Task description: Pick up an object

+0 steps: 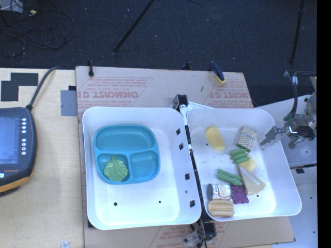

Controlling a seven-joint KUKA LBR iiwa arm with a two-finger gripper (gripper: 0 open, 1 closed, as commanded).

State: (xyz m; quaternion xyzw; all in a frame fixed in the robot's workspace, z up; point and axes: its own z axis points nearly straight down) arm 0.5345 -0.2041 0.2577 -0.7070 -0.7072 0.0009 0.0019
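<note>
Down at the near rim of the right bin (282, 211) a bun (221, 208) sits beside a can (220, 191) and grapes (238, 195), with a cheese wedge (251, 181) and green beans (230, 177) crowding close. Farther up, the lemon (215, 138) lies alone; that looks the easiest pick, so come straight down over it. The pincer (279, 134) hangs at the bin's right edge, carrying nothing; open or closed, I cannot tell. Left, a leaf (116, 168) rests in the blue tray (126, 153).

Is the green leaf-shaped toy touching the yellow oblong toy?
Apart. The camera view shows the green leaf-shaped toy in the blue divided plate, left bin; yellow oblong toy in the right bin.
</note>
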